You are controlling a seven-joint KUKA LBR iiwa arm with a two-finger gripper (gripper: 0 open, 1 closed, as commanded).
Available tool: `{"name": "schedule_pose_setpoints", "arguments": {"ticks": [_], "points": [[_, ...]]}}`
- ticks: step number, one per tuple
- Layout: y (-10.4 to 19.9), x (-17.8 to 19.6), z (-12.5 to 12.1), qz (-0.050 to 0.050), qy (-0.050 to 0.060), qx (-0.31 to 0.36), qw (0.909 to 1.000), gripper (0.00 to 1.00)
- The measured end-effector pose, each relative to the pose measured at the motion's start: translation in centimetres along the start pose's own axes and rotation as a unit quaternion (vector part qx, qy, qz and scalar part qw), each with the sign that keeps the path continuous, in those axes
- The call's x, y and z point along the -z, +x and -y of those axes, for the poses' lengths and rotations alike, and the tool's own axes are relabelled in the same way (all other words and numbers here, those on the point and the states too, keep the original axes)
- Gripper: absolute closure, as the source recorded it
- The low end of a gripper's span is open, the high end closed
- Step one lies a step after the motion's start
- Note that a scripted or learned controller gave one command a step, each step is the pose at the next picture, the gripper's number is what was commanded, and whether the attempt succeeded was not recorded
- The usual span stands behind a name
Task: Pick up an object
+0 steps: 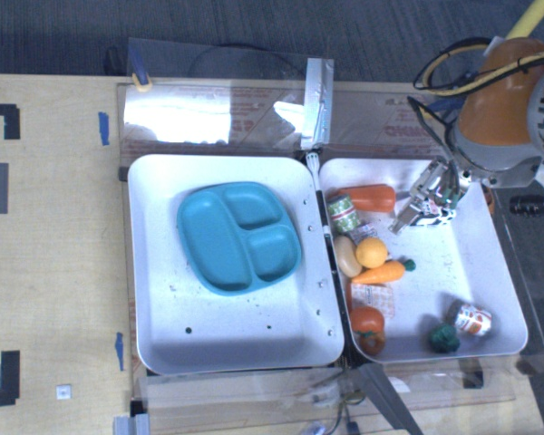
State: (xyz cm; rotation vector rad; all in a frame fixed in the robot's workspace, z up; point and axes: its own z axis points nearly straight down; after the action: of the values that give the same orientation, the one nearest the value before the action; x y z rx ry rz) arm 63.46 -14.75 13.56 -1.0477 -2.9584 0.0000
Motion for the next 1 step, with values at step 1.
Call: {"name": "schedule_pose_setpoints", "arguments": {"ticks": [1], "points": [[-0.25,1.37,-0.23,0.005,-0.003,0.0,1.0,1.0]]}}
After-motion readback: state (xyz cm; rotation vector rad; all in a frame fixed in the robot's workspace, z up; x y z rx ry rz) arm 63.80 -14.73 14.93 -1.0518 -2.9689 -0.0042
